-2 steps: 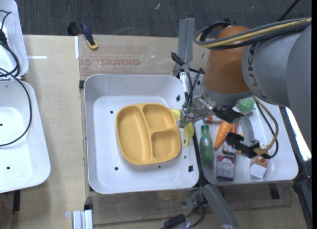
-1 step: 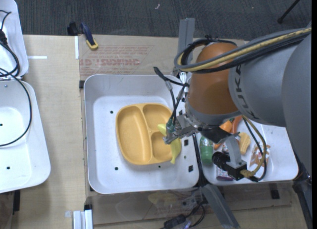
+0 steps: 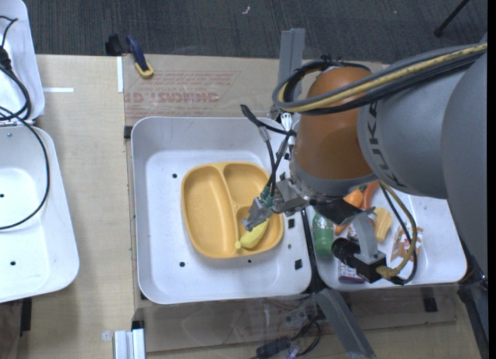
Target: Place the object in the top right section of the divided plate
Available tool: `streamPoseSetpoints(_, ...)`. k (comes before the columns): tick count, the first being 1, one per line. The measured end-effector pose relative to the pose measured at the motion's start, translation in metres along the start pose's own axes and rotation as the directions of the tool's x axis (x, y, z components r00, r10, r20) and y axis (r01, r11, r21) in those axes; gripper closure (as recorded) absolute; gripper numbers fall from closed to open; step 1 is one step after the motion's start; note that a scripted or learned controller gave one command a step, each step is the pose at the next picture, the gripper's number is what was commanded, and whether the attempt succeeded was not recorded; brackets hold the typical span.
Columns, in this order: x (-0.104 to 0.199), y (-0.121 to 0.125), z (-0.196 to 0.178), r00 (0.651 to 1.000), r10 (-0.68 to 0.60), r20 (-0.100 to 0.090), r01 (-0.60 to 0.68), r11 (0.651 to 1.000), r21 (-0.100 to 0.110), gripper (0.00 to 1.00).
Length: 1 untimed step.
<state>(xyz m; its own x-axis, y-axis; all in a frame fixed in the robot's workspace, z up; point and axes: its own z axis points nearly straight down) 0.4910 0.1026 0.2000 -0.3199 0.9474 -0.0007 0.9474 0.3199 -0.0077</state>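
Note:
A yellow divided plate (image 3: 205,210) lies in the left white bin (image 3: 155,218). It has one large section on its left and two smaller ones on its right. A small yellow banana-shaped object (image 3: 252,236) rests in the smaller section nearest the camera, by the plate's right rim. My gripper (image 3: 260,208) hangs directly over that section, its tip just above or touching the upper end of the yellow object. The orange band and grey arm (image 3: 341,132) cover the plate's right edge and the wall between the two bins.
The right bin (image 3: 434,264) holds several items, partly under the arm: a green one (image 3: 322,233), an orange one (image 3: 358,195) and a purple packet (image 3: 353,270). A white tray with black cable (image 3: 23,195) sits at far left. A blue and yellow clamp (image 3: 139,59) lies on the bench behind.

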Motion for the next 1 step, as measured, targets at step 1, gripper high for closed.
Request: streamPoseSetpoints(1, 0.0005, -0.0122, 0.0658, 1.0, -0.008, -0.001, 0.008, 1.0, 0.001, 0.0)
